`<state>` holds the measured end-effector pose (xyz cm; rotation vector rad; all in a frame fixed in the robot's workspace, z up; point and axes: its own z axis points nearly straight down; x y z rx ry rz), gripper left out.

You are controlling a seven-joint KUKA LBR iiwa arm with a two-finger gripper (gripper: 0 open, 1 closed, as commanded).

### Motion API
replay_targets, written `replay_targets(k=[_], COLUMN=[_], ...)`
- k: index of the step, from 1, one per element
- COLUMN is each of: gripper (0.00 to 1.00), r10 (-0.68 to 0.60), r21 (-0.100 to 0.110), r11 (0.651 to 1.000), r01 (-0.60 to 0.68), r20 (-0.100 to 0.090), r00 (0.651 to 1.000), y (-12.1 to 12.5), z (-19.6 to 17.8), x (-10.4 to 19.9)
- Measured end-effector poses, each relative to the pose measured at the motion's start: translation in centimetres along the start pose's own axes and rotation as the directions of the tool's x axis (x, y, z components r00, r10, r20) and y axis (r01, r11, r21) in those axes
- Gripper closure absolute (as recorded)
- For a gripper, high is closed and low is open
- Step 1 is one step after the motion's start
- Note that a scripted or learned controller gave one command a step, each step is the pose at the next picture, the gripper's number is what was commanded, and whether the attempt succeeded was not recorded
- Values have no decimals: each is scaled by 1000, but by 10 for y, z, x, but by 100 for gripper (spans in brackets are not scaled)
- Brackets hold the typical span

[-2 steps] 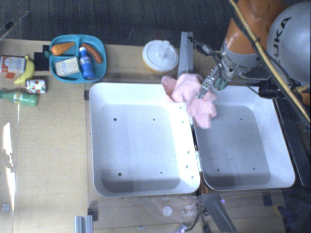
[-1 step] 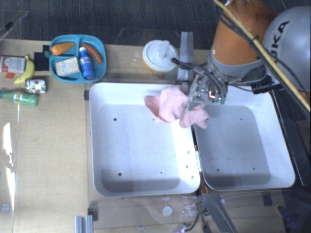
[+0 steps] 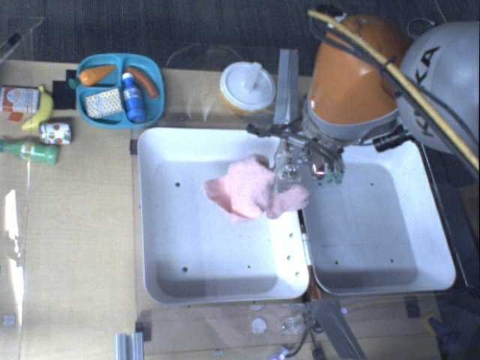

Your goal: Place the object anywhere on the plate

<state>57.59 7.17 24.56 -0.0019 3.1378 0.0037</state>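
Arm point(image 3: 360, 73): reaches in from the right, grey, with its orange band over the back edge of the two bins; a yellow cable runs across it
Gripper point(image 3: 289, 175): points down at the inner edge of the left bin, just at the seam between the bins, right over the right end of the cloth
Fingers: too blurred and too crowded by the wrist hardware to tell how far apart they stand, or whether the cloth is between them; cannot tell
Cloth point(image 3: 247, 190): pink, crumpled, lying in the left bin toward its back right part; its right end reaches the bin's inner wall, under the gripper
Left bin point(image 3: 180, 276): white, shallow, small dark dots on its floor
Right bin point(image 3: 390, 253): white, shallow, touching the left bin along the seam
Plate point(image 3: 154, 107): blue, with compartments, on the bench behind the left bin's back left corner, well apart from the cloth; it bears toy food, among it an orange piece and a blue bottle
Cup point(image 3: 247, 87): lidded, white top, behind the left bin, between plate and arm
Bench left point(image 3: 41, 115): a banana, a small can and a green bottle near the left edge
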Motion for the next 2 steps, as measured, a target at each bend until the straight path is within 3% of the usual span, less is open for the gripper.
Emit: replay_targets(k=[1, 2], gripper=[100, 0], r10=[-1, 0], r21=[0, 0], r11=[1000, 1000], r01=[1, 0], r20=[-1, 0], r00=[1000, 1000], y=[38, 38], z=[10, 10], x=[32, 32])
